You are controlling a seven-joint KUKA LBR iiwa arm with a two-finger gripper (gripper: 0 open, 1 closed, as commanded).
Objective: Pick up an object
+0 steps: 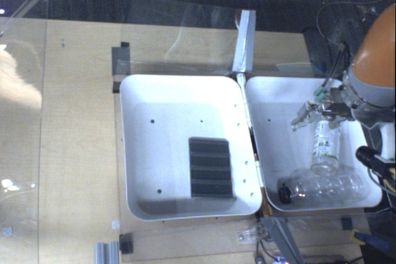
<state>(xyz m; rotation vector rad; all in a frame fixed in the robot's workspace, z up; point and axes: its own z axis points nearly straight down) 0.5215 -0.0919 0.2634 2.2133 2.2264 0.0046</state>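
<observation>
- Two white bins side by side on the bench (74,133): left bin (142,133), right bin (272,108).
- One black ridged block (210,167) in the left bin; two clear bottles in the right.
- Lying bottle (322,187) by the near wall.
- Upright bottle (323,148) hangs under the hand (325,113), apparently clamped at the neck.
- Judged step: lifting; next calls for a straight, steady rise.

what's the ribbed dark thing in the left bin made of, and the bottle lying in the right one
Ribbed block: looks like matte dark rubber or plastic, with no shine and grooves across its top; which one is unclear. Lying bottle: looks like clear glossy plastic, since the white bin shows through it, with a black cap.
</observation>
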